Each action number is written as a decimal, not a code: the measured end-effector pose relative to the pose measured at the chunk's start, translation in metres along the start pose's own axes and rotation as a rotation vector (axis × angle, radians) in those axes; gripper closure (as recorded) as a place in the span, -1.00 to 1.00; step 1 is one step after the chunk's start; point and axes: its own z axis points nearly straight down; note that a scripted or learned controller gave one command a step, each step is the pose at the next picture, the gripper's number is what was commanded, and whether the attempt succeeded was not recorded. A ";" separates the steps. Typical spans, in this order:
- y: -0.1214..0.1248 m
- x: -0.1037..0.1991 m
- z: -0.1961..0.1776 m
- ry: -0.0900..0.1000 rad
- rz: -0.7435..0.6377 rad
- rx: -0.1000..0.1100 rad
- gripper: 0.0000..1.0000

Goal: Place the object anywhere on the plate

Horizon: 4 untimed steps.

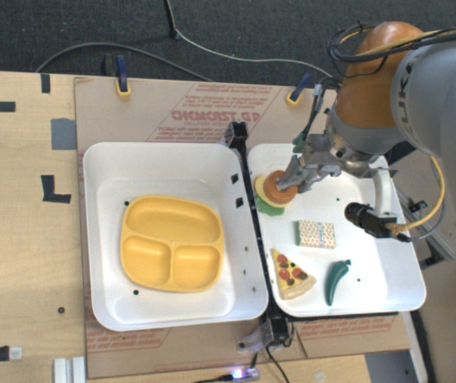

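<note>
**Claw down at burger in right bin, plate in left bin**

Arm (387, 78) reaches in from the right, w/ orange band above the wrist. Claw (291, 180) is low over the right bin (395, 294), at its upper-left corner, right on top of the burger (275, 194). The burger (brown bun, green edge) lies against the bin's left wall; claw tip overlaps its upper-right side. Can't tell if the claw is open, closed or gripping: the tips merge w/ the toy from this angle.

Other items in the right bin: a patterned box (315, 234) near the middle, a pizza slice (290, 274) below-left of it, a green pepper (337, 280) just right of the slice. All three apart from each other and from the burger.

Left bin (100, 182) holds the plate (172, 242), yellow, 3 compartments: one wide on top, two smaller below. It sits roughly centred, well apart from the burger, w/ the bin walls between.

Both bins rest on a cardboard sheet (204, 114) on the worktop (20, 238). Two clamps (121, 78) pin the sheet's far edge.
</note>
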 end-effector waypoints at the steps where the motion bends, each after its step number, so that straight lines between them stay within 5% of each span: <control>1: 0.017 0.048 0.013 -0.001 0.002 0.002 1.00; 3: 0.048 0.169 0.019 0.000 0.000 0.000 1.00; 4: 0.047 0.166 0.019 -0.002 0.005 0.002 -1.00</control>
